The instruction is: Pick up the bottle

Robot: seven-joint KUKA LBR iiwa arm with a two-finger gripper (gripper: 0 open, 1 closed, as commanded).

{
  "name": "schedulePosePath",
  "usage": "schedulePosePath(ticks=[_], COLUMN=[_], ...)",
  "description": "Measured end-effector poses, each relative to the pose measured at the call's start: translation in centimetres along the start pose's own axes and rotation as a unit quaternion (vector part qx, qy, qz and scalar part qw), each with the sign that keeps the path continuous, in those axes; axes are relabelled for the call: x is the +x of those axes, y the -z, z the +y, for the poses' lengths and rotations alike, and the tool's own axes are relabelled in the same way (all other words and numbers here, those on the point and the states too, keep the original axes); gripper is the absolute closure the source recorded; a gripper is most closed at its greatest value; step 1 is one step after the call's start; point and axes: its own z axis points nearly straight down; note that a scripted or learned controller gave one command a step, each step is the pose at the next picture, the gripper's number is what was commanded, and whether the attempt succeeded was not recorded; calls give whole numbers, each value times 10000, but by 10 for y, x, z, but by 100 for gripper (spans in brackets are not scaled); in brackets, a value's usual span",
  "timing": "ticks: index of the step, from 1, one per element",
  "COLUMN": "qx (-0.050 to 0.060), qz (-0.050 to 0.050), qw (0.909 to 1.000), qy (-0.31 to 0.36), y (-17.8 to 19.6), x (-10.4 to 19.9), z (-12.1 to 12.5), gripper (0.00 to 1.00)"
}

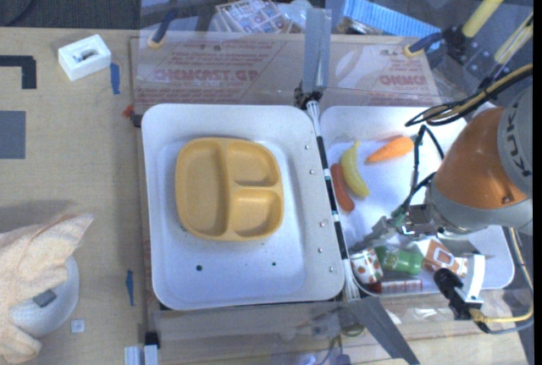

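while hemmed against the bin's (508, 270) near wall, the bottle (398, 260) lies flat.

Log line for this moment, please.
arm: over right bin | gripper: above bottle | grasp: not seen | bottle: lying in bin

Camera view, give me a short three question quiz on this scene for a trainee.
1. True or false: the yellow divided tray lies in the left bin.
2. Which lies nearest the gripper: A carrot, B green bottle, C banana?
3. Fill in: the arm's band is ____.

Key: 1 true; 2 B; 3 orange.
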Motion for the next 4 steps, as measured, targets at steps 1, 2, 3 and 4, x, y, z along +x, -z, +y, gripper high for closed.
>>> schedulePosePath(ticks=[1, 2, 3, 4], qx=[-8, -1, -6, -4], qz=[16, 5, 7, 2], qw=[9990, 9996, 9978, 9975], qy=[439, 276, 661, 706], y=[0, 0, 0, 0], x=[-10, 9, -26, -3], z=[1, 1, -1, 0], gripper=[0, 0, 0, 0])
